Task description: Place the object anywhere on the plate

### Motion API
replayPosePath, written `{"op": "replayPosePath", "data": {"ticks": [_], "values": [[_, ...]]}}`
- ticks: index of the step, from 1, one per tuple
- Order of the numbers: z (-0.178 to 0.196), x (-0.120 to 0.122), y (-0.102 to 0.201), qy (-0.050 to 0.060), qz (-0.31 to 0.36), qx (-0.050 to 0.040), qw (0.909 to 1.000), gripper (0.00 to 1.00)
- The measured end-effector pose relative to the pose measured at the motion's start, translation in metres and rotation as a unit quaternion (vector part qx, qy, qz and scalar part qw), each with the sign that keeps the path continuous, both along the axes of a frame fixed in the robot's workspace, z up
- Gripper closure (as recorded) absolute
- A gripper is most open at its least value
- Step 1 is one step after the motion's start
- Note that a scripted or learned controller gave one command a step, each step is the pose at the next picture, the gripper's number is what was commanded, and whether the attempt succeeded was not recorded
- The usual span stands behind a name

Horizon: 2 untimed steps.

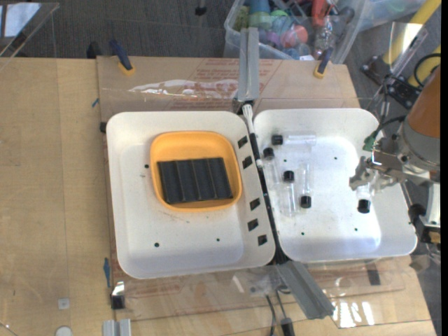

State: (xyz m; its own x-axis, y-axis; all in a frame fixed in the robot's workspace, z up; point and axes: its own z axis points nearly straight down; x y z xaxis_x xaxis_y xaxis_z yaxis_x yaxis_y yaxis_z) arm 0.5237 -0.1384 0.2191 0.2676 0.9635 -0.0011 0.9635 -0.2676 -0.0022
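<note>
An orange plate (pixel 162 152) sits in the left bin (pixel 133 243). A black ridged slab (pixel 194 180) lies flat on the plate and covers most of its middle. My gripper (pixel 362 180) hangs over the right side of the right bin (pixel 336 240), far from the plate. Nothing shows held in it. A small black piece (pixel 363 205) lies just below the gripper on the bin floor.
Several clear tubes with black caps (pixel 288 176) lie in the left half of the right bin. A divider with black tabs (pixel 253 180) separates the bins. A box of coloured toys (pixel 294 12) stands behind the bench.
</note>
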Motion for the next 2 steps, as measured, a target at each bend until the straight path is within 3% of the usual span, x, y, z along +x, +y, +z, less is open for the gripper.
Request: {"op": "replayPosePath", "data": {"ticks": [1, 2], "values": [[0.002, 0.037, 0.006, -0.002, 0.056, -0.0008, 0.9985, 1.00], [0.018, 0.084, 0.016, -0.001, 0.070, -0.0001, 0.9976, 1.00]]}}
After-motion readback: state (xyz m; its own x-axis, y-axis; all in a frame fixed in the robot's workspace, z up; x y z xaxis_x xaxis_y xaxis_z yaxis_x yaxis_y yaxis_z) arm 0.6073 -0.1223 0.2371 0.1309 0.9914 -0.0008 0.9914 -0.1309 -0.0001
